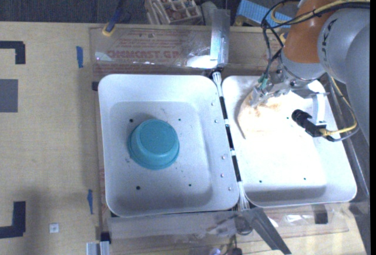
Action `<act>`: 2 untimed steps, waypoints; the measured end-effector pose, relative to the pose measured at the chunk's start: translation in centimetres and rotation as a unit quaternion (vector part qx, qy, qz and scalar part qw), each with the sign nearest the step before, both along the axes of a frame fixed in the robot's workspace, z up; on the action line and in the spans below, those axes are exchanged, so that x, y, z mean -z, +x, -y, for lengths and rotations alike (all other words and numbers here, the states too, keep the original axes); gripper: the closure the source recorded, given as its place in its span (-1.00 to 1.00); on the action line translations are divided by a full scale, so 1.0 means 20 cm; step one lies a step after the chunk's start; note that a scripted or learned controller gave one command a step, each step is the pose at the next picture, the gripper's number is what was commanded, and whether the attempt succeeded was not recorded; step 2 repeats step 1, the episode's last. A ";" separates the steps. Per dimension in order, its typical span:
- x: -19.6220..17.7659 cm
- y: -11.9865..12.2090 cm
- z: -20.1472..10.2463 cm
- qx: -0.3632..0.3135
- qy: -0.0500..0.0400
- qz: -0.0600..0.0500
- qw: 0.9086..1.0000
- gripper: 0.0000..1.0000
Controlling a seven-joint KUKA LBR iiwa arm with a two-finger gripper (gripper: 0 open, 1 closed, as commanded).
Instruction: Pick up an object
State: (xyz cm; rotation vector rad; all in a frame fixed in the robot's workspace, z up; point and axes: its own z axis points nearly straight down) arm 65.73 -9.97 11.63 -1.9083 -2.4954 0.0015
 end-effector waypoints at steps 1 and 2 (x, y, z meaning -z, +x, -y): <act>-0.34 0.04 -0.10 0.021 0.000 0.001 1.000 1.00; -0.34 0.04 -0.10 0.021 0.000 0.001 1.000 1.00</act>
